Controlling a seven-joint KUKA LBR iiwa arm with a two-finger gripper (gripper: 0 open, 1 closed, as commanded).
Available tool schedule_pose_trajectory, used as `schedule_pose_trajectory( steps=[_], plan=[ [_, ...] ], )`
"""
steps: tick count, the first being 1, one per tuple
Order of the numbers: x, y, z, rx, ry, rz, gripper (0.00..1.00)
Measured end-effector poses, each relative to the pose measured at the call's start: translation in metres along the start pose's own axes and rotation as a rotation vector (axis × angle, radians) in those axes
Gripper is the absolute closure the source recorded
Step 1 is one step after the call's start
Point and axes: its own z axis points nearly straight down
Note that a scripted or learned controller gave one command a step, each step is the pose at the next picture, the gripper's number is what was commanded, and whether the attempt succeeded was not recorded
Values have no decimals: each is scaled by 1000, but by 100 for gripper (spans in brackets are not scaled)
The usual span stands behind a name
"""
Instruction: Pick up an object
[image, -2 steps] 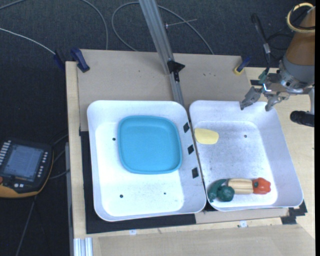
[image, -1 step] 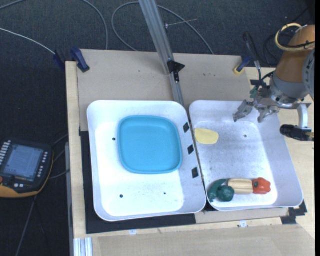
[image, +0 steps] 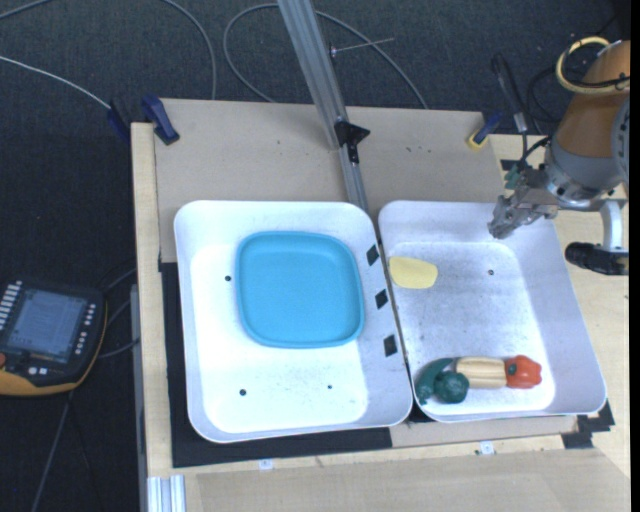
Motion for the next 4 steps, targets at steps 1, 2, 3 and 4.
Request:
schedule_pose_trajectory(
  steps=[1,2,3,4],
  plan=[
    [0,-6,-46,-3,-1,1,100],
    [-10,-4,-104,-4,-1,0,100],
    [-9,-3,-115,0,0,0,100],
    [39,-18,-123,1,2,-3,100]
  ],
)
